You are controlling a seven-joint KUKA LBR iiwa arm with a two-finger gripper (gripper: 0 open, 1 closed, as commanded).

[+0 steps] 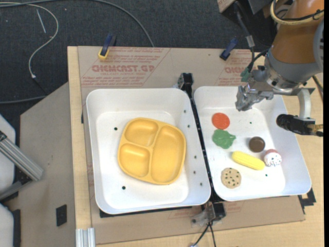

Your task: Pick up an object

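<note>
The jaws [245,103] are seen low over the upper part of the right bin [293,187], near its back wall; whether they are open or closed cannot be told, and nothing is seen held between them. They are carried by a grey arm [295,40] with an orange band, entered from the right.

Contents of the right bin, listed outward from the jaws:
- a red disc [221,120], just below and left of the jaws, apart from them;
- a green leafy piece [223,139], directly under the red disc, nearly touching it;
- a brown round piece [257,144], to the right of the green piece;
- a yellow banana-like piece [248,160], lying slantwise below these;
- a white ball with red dots [273,159], just beside the yellow piece's right end;
- a chip cookie [231,178], nearest the front wall.

Bare floor is left along the bin's right side and upper right corner.

The left bin [100,117] is occupied by a yellow divided plate [152,150], set near the middle, with bare floor left all round it.

Both bins are borne on a counter [77,138] covered by brown board, printed in red "CHEMCAST GP" [123,69], the same print partly read at the right. Two blue clamps [107,45] are fixed at the board's back edge. A white cable [41,35] is laid on the dark floor behind.
</note>
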